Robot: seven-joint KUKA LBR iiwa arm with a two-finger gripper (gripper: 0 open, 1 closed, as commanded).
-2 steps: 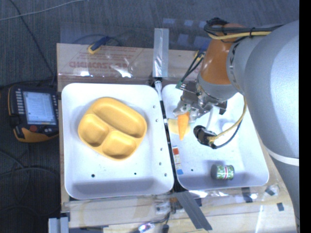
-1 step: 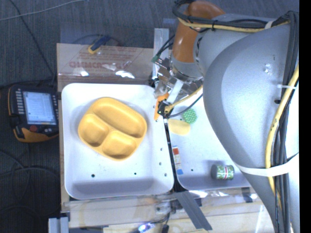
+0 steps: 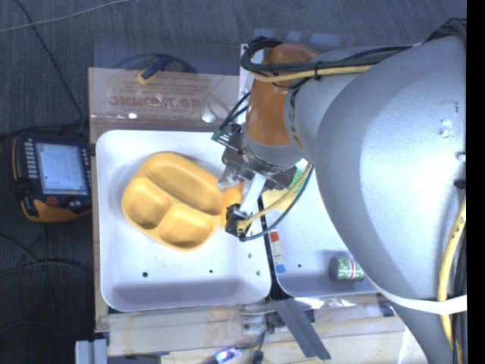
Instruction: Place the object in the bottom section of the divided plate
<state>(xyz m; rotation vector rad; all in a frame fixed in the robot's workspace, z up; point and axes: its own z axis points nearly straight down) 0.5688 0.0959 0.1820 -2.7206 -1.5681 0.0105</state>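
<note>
Gripper (image 3: 232, 203) w/ orange object (image 3: 231, 195) beside plate (image 3: 173, 200)

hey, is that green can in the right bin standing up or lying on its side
Lying on its side. The green can rests lengthwise on the floor of the right bin, its round end facing left.

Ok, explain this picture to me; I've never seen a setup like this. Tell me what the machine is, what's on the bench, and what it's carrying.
One camera looks down at a slant on a bench. The big grey shape on the right is a robot arm with an orange band. Its pincer sits at the right edge of a yellow divided plate, which lies in the left white bin. Something small and orange shows at the pincer; whether it is gripped is unclear. A green can lies in the right bin. Left of the bench rests a handheld controller.
</note>
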